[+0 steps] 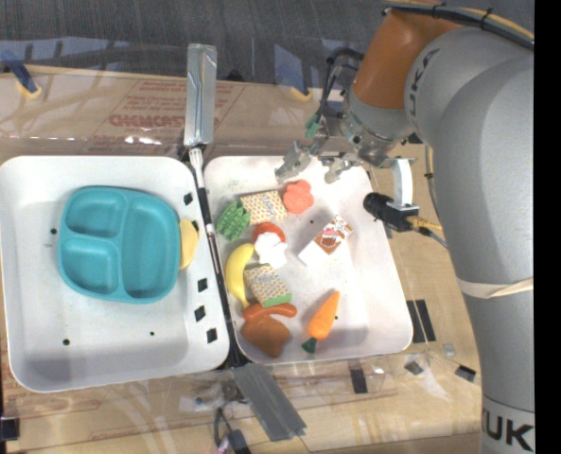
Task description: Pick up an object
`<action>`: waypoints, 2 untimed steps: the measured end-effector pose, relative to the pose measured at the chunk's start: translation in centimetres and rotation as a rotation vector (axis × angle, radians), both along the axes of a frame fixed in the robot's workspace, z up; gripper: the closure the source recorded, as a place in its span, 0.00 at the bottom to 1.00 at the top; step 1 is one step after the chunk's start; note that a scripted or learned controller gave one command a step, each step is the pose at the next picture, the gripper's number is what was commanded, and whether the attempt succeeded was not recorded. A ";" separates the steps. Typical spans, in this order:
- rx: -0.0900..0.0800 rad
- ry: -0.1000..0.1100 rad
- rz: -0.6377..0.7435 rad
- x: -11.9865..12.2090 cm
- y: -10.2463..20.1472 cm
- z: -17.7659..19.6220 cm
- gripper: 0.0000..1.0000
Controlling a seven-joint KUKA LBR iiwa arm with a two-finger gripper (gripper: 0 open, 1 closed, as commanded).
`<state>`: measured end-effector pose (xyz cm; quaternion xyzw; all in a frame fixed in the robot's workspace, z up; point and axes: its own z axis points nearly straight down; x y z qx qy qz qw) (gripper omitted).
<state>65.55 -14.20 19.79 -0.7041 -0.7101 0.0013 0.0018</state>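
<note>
Toys heaped in right bin, some overlapping | gripper fingers spread, nothing between | arm crops bench edge

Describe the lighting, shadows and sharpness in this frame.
Camera view: even overhead light; soft shadows beside the teal tray and the carrot; pale glare streaks on the clear sheet behind the bins; toys reasonably sharp, while the gripper looks slightly soft against the right bin.
</note>
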 end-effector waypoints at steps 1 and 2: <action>-0.001 -0.001 -0.068 0.1 1.4 -6.4 0.00; -0.002 -0.003 -0.031 -1.8 3.0 -10.5 0.00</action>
